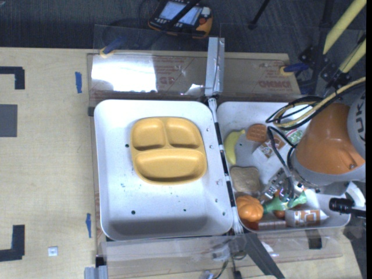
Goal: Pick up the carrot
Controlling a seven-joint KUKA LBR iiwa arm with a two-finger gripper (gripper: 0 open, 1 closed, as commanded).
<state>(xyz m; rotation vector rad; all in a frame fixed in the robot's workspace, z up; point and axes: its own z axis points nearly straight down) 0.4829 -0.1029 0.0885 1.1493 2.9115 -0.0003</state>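
The carrot (250, 209) shows as an orange lump at the front left corner of the right bin (232, 116), with a green leafy piece (278, 204) just to its right. My gripper (280, 188) is low in that bin, slightly right of and behind the carrot, beneath the arm's orange band (328, 141). Its tip is cluttered by cables and nearby items, and nothing is clearly held in it.
The right bin also holds a yellow item (232, 146), a brown-orange item (256, 133), a tan lump (246, 179) and a brown bottle (306, 217) lying at the front. A yellow sectioned plate (168, 150) sits in the left bin (116, 202).
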